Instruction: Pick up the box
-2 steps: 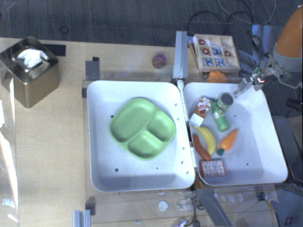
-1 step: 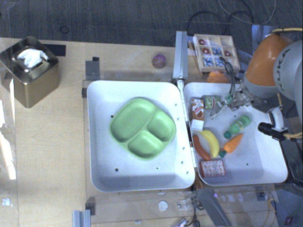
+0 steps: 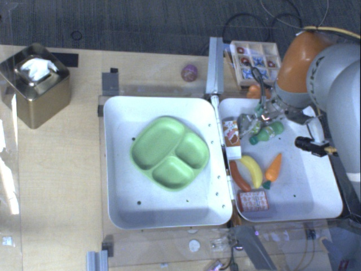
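A light wooden bench [image 3: 67, 179] holds two shallow white bins side by side. The left white bin [image 3: 121, 208] has a green plastic plate with three sections [image 3: 169, 151] lying in its middle. The right white bin [image 3: 316, 199] holds a few small things. A small reddish box with a printed label [image 3: 253, 200] lies flat near the front edge of that bin. Just behind it are a yellow toy banana [image 3: 252, 170] and a red toy sausage [image 3: 238, 176], side by side. An orange toy carrot [image 3: 273, 168] lies just to the right of the banana. A small flat packet [image 3: 231, 132] sits by the bin's left wall.

The grey arm with the orange band [image 3: 316, 66] reaches in from the right. Its metal gripper [image 3: 256, 121] is low over the back of the right bin, beside a green toy bottle [image 3: 266, 132], well apart from the box. I cannot tell how its fingers stand.

On the bench's far left sits a brown square container with white paper inside [image 3: 36, 86]. Dark grey carpet [image 3: 141, 10] lies beyond the bench.
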`<state>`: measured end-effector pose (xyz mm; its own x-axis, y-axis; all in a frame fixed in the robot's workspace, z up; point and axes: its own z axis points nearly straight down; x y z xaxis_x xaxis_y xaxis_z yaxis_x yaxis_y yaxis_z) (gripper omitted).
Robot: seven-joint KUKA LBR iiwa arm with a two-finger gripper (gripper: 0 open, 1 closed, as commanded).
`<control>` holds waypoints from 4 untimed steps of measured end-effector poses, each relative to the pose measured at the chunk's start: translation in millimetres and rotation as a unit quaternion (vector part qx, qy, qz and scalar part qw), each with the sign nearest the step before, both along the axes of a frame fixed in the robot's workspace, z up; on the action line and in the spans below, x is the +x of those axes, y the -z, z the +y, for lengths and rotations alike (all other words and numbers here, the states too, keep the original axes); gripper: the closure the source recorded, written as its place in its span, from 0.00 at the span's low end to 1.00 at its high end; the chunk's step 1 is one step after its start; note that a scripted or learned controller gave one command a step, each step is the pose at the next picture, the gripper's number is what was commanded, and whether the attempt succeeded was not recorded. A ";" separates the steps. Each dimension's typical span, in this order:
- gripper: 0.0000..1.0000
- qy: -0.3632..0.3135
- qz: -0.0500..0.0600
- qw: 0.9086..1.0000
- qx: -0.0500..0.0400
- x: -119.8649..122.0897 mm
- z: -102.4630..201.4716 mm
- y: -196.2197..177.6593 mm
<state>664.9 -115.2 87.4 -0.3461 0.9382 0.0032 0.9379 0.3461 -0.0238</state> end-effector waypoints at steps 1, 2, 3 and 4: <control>1.00 -0.002 0.007 1.000 -0.001 -2.4 -1.6 -7.3; 1.00 0.029 -0.013 1.000 0.001 4.9 81.3 -98.0; 1.00 0.187 -0.012 0.982 0.000 -4.7 117.4 -95.6; 1.00 0.052 -0.014 0.999 0.002 -102.1 70.2 -96.3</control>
